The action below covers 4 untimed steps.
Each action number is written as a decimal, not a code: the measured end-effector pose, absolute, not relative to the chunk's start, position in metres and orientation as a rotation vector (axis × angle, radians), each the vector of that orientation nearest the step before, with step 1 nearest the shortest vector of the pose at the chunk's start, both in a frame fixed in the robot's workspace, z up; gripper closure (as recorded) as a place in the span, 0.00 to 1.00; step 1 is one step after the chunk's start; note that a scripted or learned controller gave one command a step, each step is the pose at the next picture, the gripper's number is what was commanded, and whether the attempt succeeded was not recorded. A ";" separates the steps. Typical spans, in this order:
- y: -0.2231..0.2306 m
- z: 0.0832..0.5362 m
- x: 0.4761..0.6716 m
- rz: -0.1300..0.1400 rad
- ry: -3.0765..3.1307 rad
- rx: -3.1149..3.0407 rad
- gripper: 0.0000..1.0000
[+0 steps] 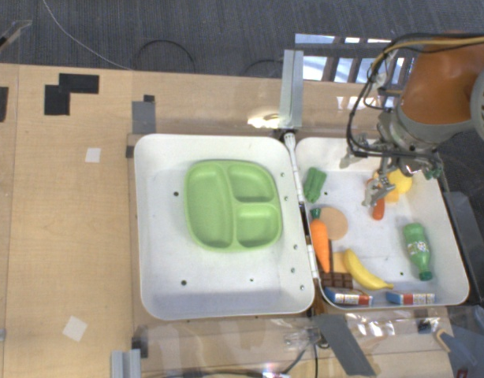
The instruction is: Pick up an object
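My gripper (381, 192) hangs low over the back of the right bin (374, 240), below the grey wrist and orange band. A yellow object (400, 186) lies right beside it, and a small orange-red piece (377, 210) sits just under it. Whether either is held cannot be made out. Elsewhere in this bin are a green pepper (314, 183), a tan round disc (333, 223), a carrot (321, 243), a banana (364, 271) and a green bottle (418, 250).
The left bin (169, 278) holds a green divided plate (232, 204). A chocolate bar (335, 280) and small flat packets (348, 297) line the right bin's front wall. A metal divider (300, 211) separates the bins.
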<state>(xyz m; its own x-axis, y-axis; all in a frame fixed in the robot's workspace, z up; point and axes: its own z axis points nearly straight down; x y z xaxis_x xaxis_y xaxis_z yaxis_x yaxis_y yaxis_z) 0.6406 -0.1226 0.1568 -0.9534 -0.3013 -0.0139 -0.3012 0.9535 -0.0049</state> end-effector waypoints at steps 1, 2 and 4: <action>-0.177 0.090 0.623 -0.006 3.097 -0.427 0.00; -0.140 0.088 0.627 -0.002 3.112 -0.328 0.00; -0.205 0.200 0.639 -0.014 2.932 -1.087 1.00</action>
<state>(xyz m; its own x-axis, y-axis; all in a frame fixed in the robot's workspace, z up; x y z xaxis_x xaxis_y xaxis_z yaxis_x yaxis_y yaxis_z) 0.6391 -0.2053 0.2002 -0.7584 -0.6517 -0.0105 -0.6516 0.7585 -0.0134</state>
